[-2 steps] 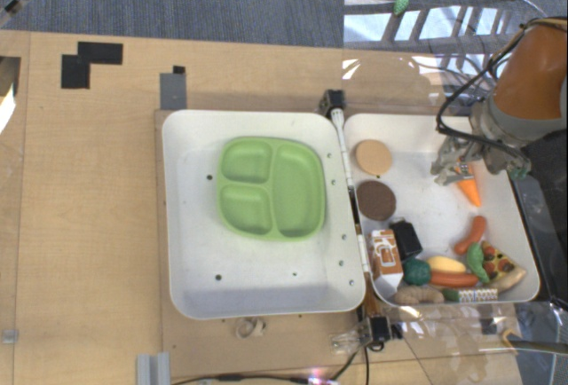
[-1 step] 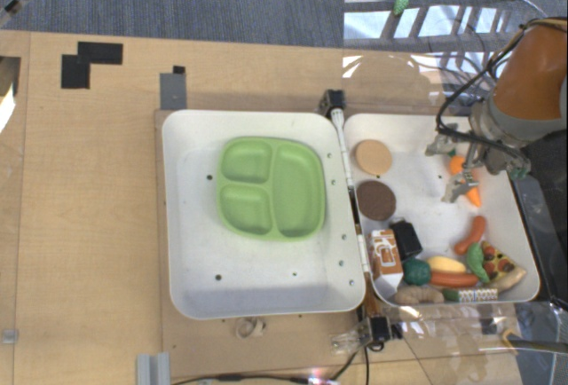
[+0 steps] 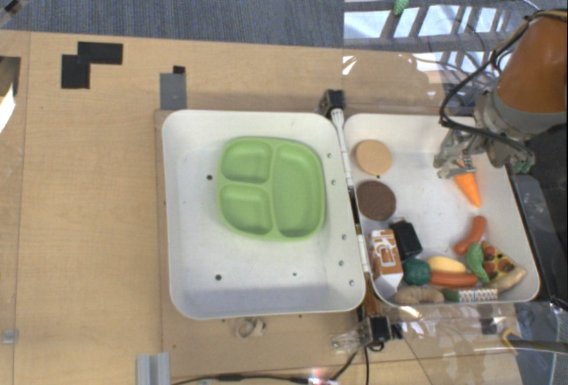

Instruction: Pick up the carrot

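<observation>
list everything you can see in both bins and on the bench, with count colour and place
divided plate: 1, green, centre of left bin
carrot: 1, orange, upper right of right bin, just below the pincer
round disc: 1, tan, upper left of right bin
round disc: 1, dark brown, right under the tan one
black block: 1, black, lower left of right bin
small carton: 1, orange and white, beside the black block
sausage: 1, red, right side of right bin
pile of toy food: several, mixed colours, bottom edge of right bin, too jumbled to count
black markers: 2, black, far left of bench
arm: 1, grey with orange band, right
pincer: 1, grey, over right bin
</observation>
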Action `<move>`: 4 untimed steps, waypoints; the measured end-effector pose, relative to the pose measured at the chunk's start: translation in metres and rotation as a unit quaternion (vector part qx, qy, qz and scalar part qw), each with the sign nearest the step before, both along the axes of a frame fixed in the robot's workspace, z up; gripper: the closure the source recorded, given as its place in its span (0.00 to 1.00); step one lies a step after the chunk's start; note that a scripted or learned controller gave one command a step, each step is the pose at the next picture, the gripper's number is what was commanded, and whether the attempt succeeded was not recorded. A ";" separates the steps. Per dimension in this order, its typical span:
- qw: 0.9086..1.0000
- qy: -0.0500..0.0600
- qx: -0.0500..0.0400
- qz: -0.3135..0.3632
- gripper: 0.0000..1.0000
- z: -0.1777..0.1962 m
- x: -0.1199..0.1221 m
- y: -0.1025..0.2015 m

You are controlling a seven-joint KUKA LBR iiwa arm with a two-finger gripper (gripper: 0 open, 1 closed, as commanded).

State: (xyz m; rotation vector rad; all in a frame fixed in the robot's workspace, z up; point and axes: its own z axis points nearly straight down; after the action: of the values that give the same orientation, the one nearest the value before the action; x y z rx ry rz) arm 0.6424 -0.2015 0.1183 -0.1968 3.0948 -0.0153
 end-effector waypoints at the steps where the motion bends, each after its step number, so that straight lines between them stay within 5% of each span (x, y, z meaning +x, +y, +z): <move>1: 1.000 0.000 0.000 0.000 0.00 -0.001 0.000 0.000; 2: 0.988 0.010 -0.004 0.157 0.00 -0.025 0.009 -0.006; 3: 0.988 0.002 -0.006 0.156 1.00 -0.009 0.014 -0.005; 4: 0.988 0.003 -0.006 0.156 0.00 -0.010 0.013 -0.005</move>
State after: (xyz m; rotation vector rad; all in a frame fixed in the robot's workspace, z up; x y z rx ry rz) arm 0.6557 -0.2065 0.1085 -0.6792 3.0315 -0.0221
